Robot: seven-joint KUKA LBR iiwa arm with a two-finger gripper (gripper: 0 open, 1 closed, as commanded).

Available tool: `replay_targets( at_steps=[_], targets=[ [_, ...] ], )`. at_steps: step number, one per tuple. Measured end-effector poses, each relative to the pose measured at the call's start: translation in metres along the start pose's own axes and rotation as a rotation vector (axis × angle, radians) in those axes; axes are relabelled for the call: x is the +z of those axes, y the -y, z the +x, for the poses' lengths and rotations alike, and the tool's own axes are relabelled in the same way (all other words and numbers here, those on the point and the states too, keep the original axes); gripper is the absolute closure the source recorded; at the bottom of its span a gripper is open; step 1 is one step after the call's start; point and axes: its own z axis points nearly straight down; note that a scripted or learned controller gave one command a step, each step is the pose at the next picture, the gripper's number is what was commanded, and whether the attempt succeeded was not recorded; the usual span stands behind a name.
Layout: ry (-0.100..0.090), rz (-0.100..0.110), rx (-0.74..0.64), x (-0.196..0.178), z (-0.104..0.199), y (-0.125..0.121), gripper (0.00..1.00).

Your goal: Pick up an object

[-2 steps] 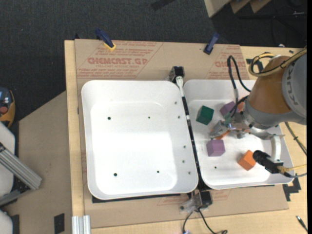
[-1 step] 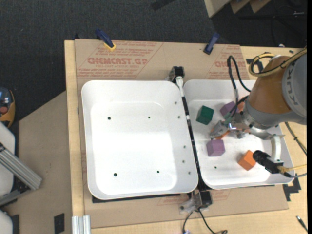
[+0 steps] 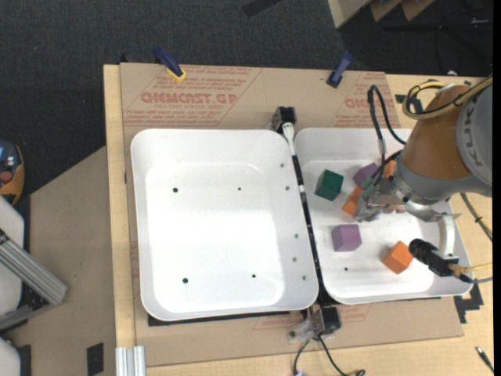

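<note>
Orange block (image 3: 353, 202) sits in the right bin (image 3: 438, 288), directly under my end effector (image 3: 368, 202), green cube (image 3: 329, 184) at its ten o'clock. I judge it light, rigid; grip flat opposite faces. Whether it's gripped, I can't tell.

robot lab: cardboard sheet (image 3: 196, 92) clamped to bench w/ clips (image 3: 169, 63), white bins (image 3: 149, 155), loose cables (image 3: 381, 116).

Bins (image 3: 211, 288) smooth glossy white plastic; board (image 3: 196, 92) matt brown cardboard; blocks (image 3: 346, 237) matt, foam-like; clamps (image 3: 168, 63) plastic.
</note>
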Motion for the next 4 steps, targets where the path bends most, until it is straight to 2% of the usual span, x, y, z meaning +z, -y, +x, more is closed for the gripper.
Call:
replay_targets(
  at_steps=[1, 2, 3, 4],
  targets=[
    [-0.005, -0.013, -0.013, -0.126, 0.096, 0.0, 1.0],
    [-0.004, 0.011, -0.004, -0.084, 0.135, 0.065, 1.0],
    [0.001, 0.004, 0.007, -0.086, 0.054, 0.07, 1.0],
    [-0.001, -0.006, -0.007, -0.086, 0.088, -0.041, 1.0]
  ],
)
